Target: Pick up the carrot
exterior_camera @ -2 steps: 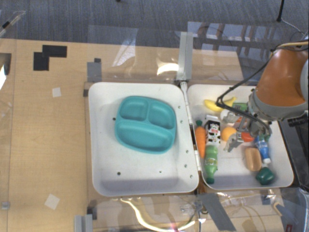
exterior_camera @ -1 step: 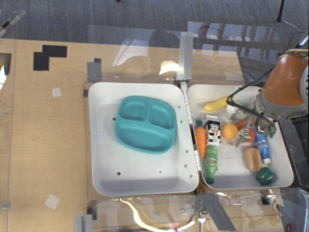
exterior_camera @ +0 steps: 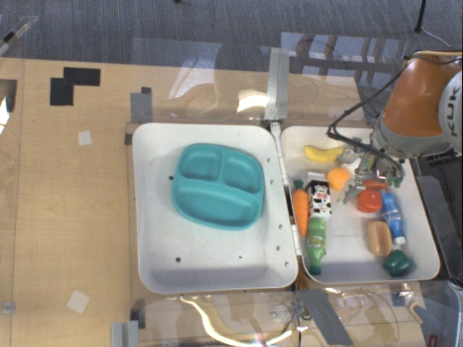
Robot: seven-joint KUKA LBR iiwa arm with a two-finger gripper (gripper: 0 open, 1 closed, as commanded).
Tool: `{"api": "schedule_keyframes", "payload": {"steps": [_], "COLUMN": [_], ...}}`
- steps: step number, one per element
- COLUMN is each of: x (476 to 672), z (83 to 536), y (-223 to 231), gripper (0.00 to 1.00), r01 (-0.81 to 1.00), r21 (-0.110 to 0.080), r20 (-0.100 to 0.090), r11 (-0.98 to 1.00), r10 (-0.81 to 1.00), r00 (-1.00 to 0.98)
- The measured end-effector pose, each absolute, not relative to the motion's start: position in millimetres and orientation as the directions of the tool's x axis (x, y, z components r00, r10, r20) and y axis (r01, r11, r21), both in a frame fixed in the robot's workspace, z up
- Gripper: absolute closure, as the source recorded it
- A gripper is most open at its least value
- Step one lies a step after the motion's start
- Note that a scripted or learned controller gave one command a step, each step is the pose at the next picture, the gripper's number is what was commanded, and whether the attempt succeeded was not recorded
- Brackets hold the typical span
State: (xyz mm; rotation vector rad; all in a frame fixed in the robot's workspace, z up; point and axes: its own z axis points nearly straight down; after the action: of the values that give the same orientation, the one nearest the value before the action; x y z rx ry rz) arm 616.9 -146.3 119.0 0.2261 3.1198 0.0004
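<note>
**Carrot lies against the bin's left wall, gripper off to its right**

The carrot looks like a small plastic toy: light, stiff and smooth, so it probably will not give under pressure but may slip or roll if pinched off-centre. It tapers, and the thick middle seems the best place to take hold, with the fingers closing across its short width. That is awkward here, since it lies lengthwise right against the left wall of the right-hand bin, just right of centre in the frame, and its other side touches a small black-and-white carton. A green bottle sits at its lower end. There is little room for a finger on either side, so a push or a slip is a real risk.

The gripper hangs over the upper middle of the same bin, to the right of the carrot and slightly higher in the frame, near an orange ball and a red piece. It holds nothing that can be made out, and whether it is open or closed cannot be told from this angle. The carton stands between it and the carrot.

A teal tray rests in the left bin.
</note>
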Motion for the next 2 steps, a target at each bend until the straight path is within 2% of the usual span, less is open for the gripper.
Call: {"api": "schedule_keyframes", "payload": {"steps": [1,2], "x": [637.5,644.1], "z": [93.6,94.1], "y": [-132.3,-103.7], "gripper": [0.00,0.00], "r01": [0.276,0.438], "r21": [-0.004,-0.016], "r20": [0.007,-0.004], "r11": [0.961,0.899], "r10": [0.276,0.438], "r00": [-0.961,-0.899]}}
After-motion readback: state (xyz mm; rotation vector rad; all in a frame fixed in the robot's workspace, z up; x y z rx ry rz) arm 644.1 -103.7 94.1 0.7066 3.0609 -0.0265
